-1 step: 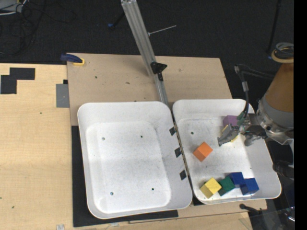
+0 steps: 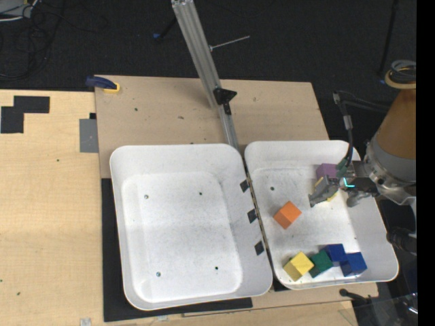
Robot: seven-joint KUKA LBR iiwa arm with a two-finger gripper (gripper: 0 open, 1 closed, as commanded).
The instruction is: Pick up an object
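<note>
The two-finger gripper [image 2: 333, 190] hangs low beside the small purple block [image 2: 327, 171]; whether it grips, I cannot tell; nothing visibly lifted yet

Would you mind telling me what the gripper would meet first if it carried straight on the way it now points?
Probably the orange block: the gripper points left and slightly down across the right bin. Depth is unclear, so it may pass above.

matt white plastic bins [image 2: 178, 297] on a pale wood bench [image 2: 47, 202].
just behind the bins, a ribbed metal rail [image 2: 200, 53] looks dull silver; inside the right bin, the orange block [image 2: 287, 214] looks smooth and matt.
</note>
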